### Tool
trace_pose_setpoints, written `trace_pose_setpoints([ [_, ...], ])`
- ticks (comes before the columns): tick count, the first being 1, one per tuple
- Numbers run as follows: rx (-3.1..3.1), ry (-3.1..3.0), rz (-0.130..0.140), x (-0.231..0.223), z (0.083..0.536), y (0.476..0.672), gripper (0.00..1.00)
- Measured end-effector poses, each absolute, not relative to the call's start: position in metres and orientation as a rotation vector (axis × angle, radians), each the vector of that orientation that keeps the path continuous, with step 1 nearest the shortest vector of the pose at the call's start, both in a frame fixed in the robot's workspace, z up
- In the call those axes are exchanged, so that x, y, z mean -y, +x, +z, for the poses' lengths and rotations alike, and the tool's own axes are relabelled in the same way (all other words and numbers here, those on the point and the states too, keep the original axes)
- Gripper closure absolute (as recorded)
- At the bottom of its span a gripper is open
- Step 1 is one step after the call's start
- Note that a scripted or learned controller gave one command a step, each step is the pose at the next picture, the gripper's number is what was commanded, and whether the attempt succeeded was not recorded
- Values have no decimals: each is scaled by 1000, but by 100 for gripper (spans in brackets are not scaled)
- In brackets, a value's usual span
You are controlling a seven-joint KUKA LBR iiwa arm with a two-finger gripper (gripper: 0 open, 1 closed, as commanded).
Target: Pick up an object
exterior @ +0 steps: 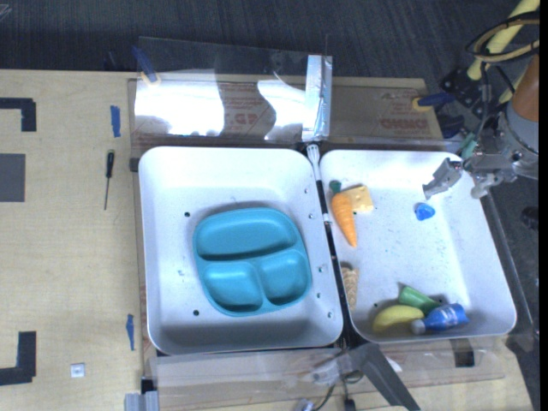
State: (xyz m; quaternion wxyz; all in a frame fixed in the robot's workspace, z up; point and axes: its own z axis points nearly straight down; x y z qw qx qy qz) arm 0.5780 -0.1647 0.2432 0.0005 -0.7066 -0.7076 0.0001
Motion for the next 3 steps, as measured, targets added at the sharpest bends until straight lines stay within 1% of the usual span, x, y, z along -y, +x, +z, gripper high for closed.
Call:
trace_pose_setpoints([
  [1,2244,-2192,5,183,169,601,0],
  [2,2245,-2204,-4,197,97,603,0],
  [3,2407,-2027,-3,166,86,643,0],
])
